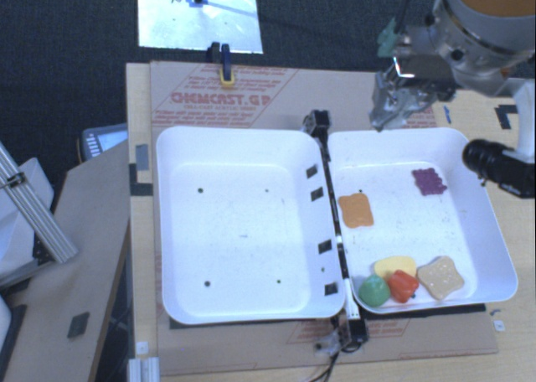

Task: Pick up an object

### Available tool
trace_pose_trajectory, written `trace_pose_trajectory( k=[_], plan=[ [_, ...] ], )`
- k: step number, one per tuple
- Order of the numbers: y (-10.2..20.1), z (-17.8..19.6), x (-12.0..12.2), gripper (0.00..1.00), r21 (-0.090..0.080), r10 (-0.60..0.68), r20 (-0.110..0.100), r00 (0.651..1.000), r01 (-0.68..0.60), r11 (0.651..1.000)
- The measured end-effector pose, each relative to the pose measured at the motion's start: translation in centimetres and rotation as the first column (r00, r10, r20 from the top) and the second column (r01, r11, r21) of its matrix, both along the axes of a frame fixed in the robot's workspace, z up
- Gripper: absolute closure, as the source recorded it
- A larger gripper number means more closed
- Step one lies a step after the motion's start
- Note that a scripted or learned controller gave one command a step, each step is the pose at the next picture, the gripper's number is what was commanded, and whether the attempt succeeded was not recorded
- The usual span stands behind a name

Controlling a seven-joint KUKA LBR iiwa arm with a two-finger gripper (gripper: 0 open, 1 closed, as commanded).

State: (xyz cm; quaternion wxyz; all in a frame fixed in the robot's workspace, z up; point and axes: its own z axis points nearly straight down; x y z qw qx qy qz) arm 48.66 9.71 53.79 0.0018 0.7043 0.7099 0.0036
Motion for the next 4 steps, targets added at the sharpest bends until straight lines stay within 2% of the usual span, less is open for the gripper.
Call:
trace_pose_trajectory(
  k=[1,2,3,4],
  plan=[
    [-9.0,-2.7,0.0,1.0,-0.004,-0.012,-0.006,1.0,0.012,1.0],
    [-5.2,-0.3,0.0,1.0,-0.002,-0.003,-0.004,1.0,0.003,1.0],
    [-14.8,-5.1,0.0,1.0,-0.004,-0.015,-0.007,1.0,0.015,1.0],
    [-14.0,-0.1,4.6,1.0,-0.004,-0.003,0.0,1.0,0.003,1.0]
  ],
)
